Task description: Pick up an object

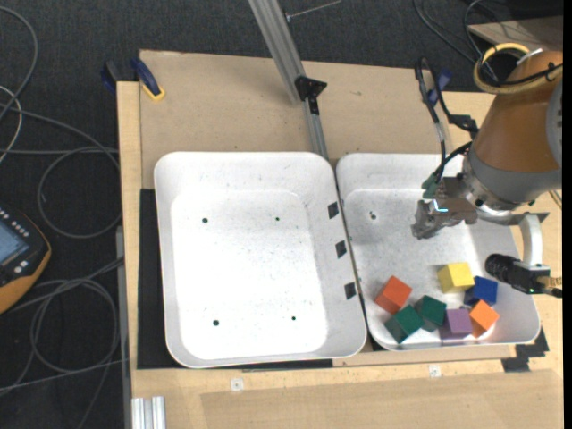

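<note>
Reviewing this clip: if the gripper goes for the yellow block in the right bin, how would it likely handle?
The yellow block looks like a small rigid cube, so probably stiff and light. Its flat faces suggest it would slide, not roll. The blue block sits close beside it, so a push may nudge that too. The gripper hovers above.

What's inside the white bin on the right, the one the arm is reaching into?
Inside the right bin, near its front edge, lie small blocks: yellow, blue, two orange, two green, one purple. The arm hides the bin's right side.
</note>
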You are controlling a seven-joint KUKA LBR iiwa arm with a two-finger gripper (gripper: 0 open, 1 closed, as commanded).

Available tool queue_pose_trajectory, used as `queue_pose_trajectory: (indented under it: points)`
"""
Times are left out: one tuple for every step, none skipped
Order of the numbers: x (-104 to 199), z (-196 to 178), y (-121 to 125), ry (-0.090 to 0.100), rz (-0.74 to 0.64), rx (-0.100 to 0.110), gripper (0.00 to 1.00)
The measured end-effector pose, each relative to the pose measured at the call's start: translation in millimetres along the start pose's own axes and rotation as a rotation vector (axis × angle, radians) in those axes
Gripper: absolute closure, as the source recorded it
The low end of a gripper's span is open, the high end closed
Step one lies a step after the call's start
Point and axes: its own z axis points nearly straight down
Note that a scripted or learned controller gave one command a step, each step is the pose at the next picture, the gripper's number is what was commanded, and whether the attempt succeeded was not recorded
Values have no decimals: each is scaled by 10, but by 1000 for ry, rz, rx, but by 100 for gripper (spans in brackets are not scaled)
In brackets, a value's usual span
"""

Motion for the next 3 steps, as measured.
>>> queue_pose_trajectory:
  points:
    - [505,57,210,-1,0,-3,100]
    - [1021,-117,383,0,-1,-4,100]
    - [1524,-53,574,-1,1,-3,100]
